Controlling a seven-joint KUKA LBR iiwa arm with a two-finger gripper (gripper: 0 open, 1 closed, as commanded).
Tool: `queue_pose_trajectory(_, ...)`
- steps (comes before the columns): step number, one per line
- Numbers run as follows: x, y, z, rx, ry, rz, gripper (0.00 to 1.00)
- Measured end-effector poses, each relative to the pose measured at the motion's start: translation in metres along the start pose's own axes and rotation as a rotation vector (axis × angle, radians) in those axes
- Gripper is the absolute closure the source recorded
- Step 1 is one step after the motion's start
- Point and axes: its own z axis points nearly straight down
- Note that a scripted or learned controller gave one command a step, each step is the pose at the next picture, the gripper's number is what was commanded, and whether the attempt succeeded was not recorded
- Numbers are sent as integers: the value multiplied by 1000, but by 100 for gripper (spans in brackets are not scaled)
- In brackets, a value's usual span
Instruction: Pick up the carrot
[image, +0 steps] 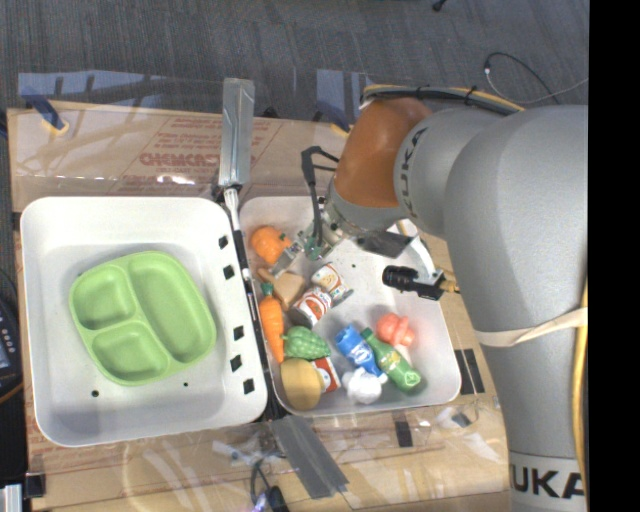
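Observation:
The carrot (271, 326) is a slim orange piece lying lengthwise against the left wall of the right bin (440, 350), pointing toward the bin's front. My gripper (300, 252) hangs low over the back left of that bin, beside a round orange fruit (265, 242). It is a short way behind the carrot's far end, apart from it. Nothing shows held in the gripper. The arm's orange band (375, 150) and grey body cover the bin's back right.
Packed around the carrot are a leafy green piece (306, 344), two small cans (314, 305), a tan potato-like lump (300, 383), a blue bottle (352, 348), a green bottle (397, 366) and a pink fruit (394, 328). The left bin (40, 260) holds a green divided plate (143, 316).

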Motion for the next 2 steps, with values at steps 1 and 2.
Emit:
queue_pose_trajectory(1,2,-10,0,-1,3,150,100)
queue_pose_trajectory(2,-6,9,13,52,44,361,100)
